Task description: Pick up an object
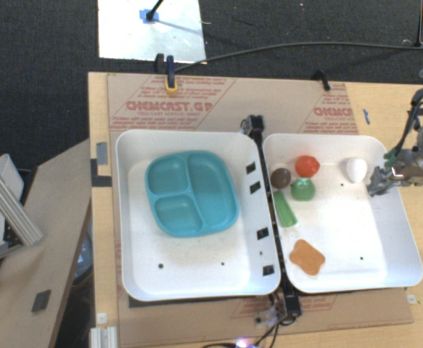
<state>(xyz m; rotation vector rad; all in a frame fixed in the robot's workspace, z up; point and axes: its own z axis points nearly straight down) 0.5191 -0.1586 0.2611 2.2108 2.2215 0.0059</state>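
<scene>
White egg-shaped plastic object (355, 169): right white bin (396, 256), just left of the gripper (379, 182), apart from it. Jaw state: cannot tell. Red round object (307, 166), green ball (302, 189) farther left.

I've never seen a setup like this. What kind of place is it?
Probably a robotics lab: a grey robot arm's gripper reaches over two shallow white plastic bins, one holding small toy foods, one a teal divided plate.
</scene>
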